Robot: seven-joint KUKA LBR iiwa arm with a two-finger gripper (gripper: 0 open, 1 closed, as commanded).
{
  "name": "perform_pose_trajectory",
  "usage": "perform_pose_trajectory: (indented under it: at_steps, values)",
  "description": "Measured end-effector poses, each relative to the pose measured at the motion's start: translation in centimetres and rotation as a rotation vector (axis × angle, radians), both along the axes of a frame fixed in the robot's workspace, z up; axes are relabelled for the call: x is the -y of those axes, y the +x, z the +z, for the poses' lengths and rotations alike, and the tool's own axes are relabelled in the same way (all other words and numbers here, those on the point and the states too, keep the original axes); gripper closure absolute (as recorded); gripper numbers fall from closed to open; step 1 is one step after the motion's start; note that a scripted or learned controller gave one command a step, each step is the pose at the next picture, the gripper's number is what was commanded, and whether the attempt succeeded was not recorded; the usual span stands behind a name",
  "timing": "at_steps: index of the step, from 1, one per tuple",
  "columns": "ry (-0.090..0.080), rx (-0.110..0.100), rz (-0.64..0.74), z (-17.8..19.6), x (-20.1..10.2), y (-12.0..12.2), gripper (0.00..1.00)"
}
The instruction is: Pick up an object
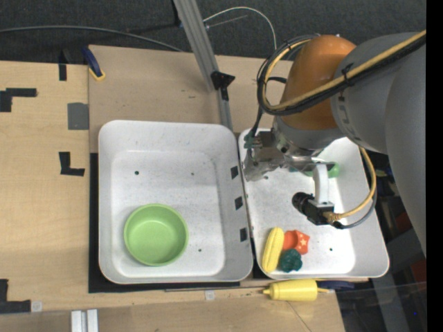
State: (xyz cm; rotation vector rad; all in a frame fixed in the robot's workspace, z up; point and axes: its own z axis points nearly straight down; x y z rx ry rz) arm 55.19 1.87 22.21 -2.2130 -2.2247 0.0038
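The gripper (pixel 257 163), a grey metal claw, hangs over the upper left corner of the right bin (pixel 360 254); whether it is clenched or released cannot be told, and nothing shows in its grasp. Toward the near edge of that smooth white bin, well below the claw, lie a yellow corn-shaped toy (pixel 273 248), an orange piece (pixel 297 240) and a knobbly dark green toy (pixel 291 261), touching one another. The left bin (pixel 173 151) holds a round, light green bowl (pixel 156 234).
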Motion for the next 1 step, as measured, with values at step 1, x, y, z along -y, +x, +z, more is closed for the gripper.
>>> perform_pose_trajectory:
  at_steps: [1]
  values:
    - [0.001,0.002,0.003,1.11,-5.31,-1.58,1.00]
